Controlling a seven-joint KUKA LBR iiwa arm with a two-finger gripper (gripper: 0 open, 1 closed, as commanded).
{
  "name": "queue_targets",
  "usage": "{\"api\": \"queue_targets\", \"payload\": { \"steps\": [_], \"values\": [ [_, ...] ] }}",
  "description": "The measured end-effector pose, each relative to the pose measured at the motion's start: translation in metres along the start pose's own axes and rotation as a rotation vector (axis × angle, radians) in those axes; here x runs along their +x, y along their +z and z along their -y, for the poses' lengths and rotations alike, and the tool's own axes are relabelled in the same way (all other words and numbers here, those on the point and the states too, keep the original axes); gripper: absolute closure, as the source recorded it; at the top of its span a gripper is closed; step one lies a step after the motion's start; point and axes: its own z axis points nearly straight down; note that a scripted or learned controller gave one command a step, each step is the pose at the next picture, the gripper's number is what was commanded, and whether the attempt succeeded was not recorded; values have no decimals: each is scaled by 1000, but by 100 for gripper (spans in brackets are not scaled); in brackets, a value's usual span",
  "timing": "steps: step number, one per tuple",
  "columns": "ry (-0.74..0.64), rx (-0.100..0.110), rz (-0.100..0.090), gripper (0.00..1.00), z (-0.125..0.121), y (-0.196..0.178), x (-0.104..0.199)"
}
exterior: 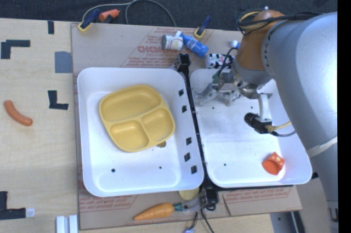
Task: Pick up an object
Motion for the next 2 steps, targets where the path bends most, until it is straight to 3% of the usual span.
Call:
{"api": "queue_targets", "payload": {
  "steps": [1, 2],
  "values": [
    [0, 1, -1, 0, -30, 1, 1],
    [-1, 0, 3, 100, -30, -10, 0]
  ]
}}
